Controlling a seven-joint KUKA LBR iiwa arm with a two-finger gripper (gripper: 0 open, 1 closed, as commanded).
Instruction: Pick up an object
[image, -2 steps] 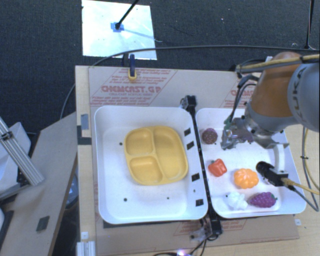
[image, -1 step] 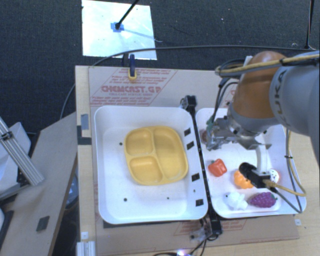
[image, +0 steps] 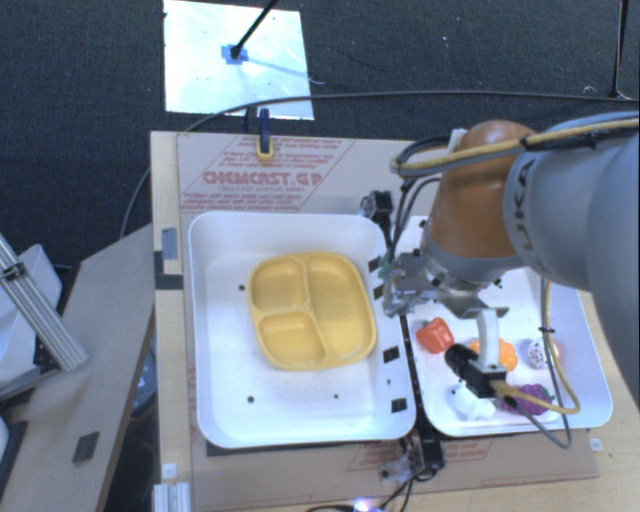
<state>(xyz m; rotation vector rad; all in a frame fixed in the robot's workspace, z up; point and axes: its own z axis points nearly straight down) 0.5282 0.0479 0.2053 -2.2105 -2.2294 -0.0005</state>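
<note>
Purple lumpy toy (image: 535, 396) sits far forward in the right shallow white bin (image: 592, 398), while the small orange plastic piece (image: 434, 336) lies just right of my hand (image: 400, 292) and nearer the camera; I cannot tell how wide the hand stands.

The arm (image: 570, 200), cut off at right, covers much of the right bin (image: 590, 385); purple thing (image: 530, 398) too small to identify.

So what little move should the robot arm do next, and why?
Probably ease down toward the small orange-red lumpy toy in the right white bin. The grey arm with the orange band hangs over that bin's left side, and this toy lies nearest under it. I cannot tell whether anything is gripped yet.
</note>
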